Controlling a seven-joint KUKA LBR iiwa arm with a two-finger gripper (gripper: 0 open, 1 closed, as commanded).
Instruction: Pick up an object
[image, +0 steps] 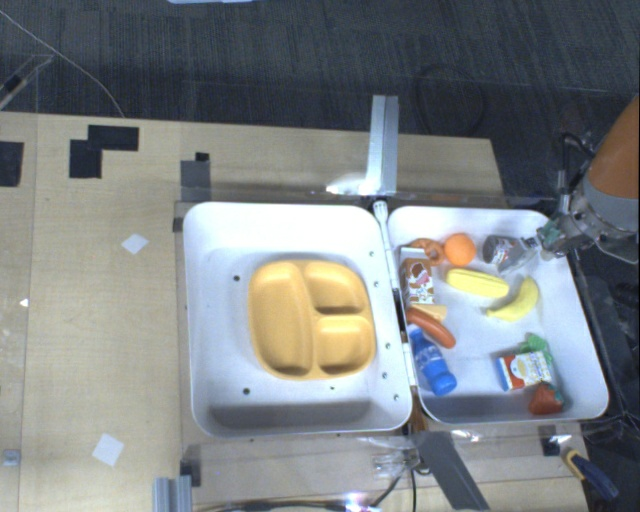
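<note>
The right bin (590, 345) holds several small objects: an orange ball (460, 248), a yellow oblong piece (475, 283), a banana (517, 301), a red sausage (433, 326), a blue bottle (432, 366), a printed carton (419, 280), a red and green juice box (524, 369) and a red strawberry-like item (545, 401). A grey shiny packet (500, 251) lies near the bin's far right corner. My gripper (553, 236) hangs at that far right corner, just right of the packet, below the arm's orange band (618, 160). Nothing is visibly held.
The left bin (215, 330) carries a yellow divided tray (305, 318) in its middle. A metal post (384, 140) stands behind the wall between the two bins. Wooden bench surface (90, 300) stretches to the left.
</note>
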